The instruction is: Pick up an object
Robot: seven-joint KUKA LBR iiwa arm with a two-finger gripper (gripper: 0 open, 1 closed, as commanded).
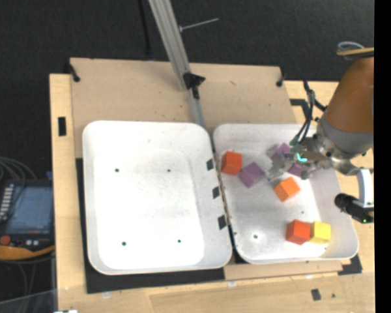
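My gripper hangs low over the upper middle of the right bin, on the arm that comes in from the right. A purple block lies right at its upper left, partly hidden by it. Just below the gripper sits an orange block. Another purple block lies to its left, and beside that an orange block near the bin's left wall. A red-orange block and a yellow block touch each other at the bin's lower right.
The left bin lies beside the right one, their walls meeting along a strip with black clips. A slanted metal pole rises from behind the bins. A handheld control pendant lies off the bench at the left.
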